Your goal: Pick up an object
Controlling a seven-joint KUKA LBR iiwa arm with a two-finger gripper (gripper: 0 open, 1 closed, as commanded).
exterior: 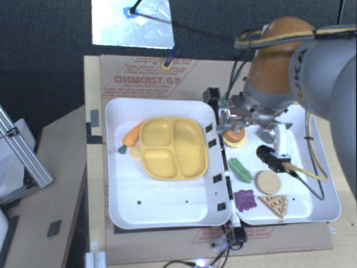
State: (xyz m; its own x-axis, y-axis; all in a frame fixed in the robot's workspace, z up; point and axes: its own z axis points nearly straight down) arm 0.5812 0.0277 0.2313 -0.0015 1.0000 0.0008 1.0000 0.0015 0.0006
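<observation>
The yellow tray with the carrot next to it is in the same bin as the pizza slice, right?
Not quite. In the camera view the yellow tray and carrot sit in the left bin, while the pizza slice lies in the right bin.

Glossy yellow plastic tray (172,148), smooth white plastic bins (167,202), matt printed cardboard (150,78)

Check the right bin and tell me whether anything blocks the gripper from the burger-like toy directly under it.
Nothing visible stands between them. The gripper hangs right above the burger-like toy near the right bin's left wall. The green pickle-like toy and the round cookie lie nearer the camera, apart from it.
</observation>
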